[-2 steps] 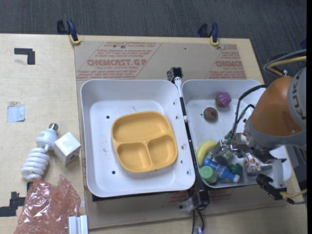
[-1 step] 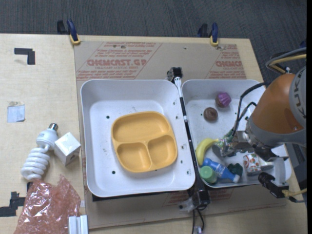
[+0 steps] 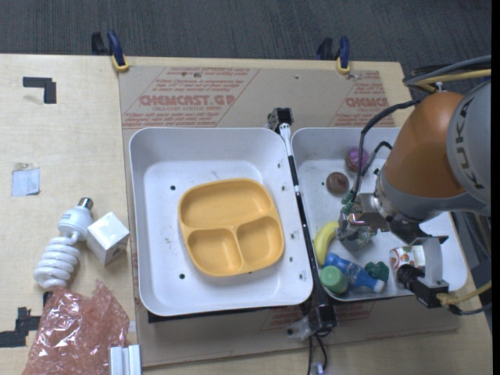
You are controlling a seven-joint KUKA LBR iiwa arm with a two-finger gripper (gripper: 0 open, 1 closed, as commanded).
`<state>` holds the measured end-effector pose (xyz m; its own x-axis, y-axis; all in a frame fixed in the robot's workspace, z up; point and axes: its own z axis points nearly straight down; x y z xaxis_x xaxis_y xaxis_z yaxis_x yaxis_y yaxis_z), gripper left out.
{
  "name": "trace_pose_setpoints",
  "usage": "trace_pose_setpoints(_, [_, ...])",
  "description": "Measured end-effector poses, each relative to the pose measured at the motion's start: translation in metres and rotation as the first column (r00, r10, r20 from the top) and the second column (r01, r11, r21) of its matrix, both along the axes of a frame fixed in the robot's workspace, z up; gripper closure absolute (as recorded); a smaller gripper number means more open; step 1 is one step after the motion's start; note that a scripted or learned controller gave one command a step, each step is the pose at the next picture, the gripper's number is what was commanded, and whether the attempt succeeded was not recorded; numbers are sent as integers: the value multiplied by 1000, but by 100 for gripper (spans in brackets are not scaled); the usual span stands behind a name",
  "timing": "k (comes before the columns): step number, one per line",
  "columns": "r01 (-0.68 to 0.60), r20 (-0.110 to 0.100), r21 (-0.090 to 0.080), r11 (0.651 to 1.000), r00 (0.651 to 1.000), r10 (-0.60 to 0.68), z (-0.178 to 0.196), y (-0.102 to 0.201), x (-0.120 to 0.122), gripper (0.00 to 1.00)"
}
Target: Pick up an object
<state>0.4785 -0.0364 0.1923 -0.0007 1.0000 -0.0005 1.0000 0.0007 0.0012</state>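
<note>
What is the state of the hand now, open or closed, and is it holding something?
Hand: cannot be told; it sits low in the right bin, just above the banana, and no object is visibly held.

You are looking at a robotics lab or test bench, not a home. The two white bins (image 3: pixel 156 280) sit on a protective sheet printed "CHEMCAST" (image 3: pixel 187 100), which is held to the plywood bench (image 3: pixel 55 147) by blue-and-yellow clamps (image 3: pixel 116 53). Black tape marks (image 3: pixel 41 88) sit on the wood. Grey carpet (image 3: pixel 234 14) runs behind the bench, and cables (image 3: pixel 445 73) trail beside the industrial arm (image 3: pixel 430 158). A spiral light bulb (image 3: pixel 62 248) and crumpled pink wrap (image 3: pixel 74 330) lie loose.
</note>
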Motion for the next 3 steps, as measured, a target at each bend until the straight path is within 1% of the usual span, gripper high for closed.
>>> trace_pose_setpoints(1, [0, 0, 0, 1000, 1000, 0, 0, 0, 0, 0])
trace_pose_setpoints(2, [2, -1, 0, 1000, 1000, -2, -57, -68, -1, 0])
trace_pose_setpoints(3, [2, -1, 1, 1000, 1000, -2, -100, -57, -1, 0])
